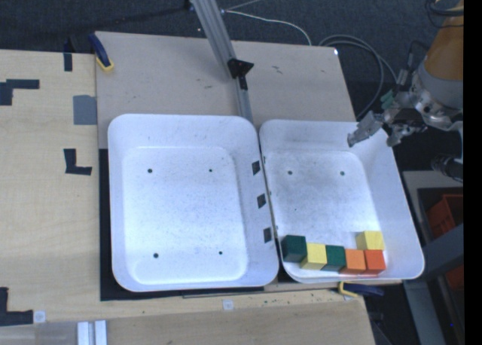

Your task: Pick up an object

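Several small blocks lie in a row along the front wall of the right bin (392, 185): a dark green block (294, 246), a yellow block (315, 254), a green block (334, 256), an orange block (354, 261) and a red-orange block (375, 261). A second yellow block (369, 240) sits just behind the red-orange one. My gripper (376, 134) hangs over the bin's far right corner, well away from the blocks. It is open, with nothing between its fingers.
The left bin (120, 185) stands beside the right one, with black clips along the seam between them. A slanted metal rail (215, 23) runs down to the bins' far edge. Cables lie behind the right bin.
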`<state>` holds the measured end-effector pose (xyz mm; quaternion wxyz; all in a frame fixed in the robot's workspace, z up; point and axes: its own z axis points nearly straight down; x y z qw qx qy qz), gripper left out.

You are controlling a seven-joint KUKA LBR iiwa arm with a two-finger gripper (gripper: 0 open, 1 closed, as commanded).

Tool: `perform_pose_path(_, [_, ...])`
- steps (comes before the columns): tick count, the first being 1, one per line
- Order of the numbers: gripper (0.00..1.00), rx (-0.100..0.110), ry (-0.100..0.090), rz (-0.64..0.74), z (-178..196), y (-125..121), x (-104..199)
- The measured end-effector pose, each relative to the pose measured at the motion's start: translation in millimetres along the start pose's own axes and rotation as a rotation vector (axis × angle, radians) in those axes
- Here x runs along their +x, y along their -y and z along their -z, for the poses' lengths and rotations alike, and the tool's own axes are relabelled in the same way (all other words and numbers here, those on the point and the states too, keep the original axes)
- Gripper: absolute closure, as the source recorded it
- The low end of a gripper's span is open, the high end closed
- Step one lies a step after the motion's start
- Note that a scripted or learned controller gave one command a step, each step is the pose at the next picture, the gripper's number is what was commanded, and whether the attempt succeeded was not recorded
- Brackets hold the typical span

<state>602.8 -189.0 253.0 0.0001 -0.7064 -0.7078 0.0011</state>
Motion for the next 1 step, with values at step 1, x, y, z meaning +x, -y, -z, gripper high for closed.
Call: perform_pose_path(1, [0.00,-0.006,0.000,0.002,27.1,-36.6,-13.9])
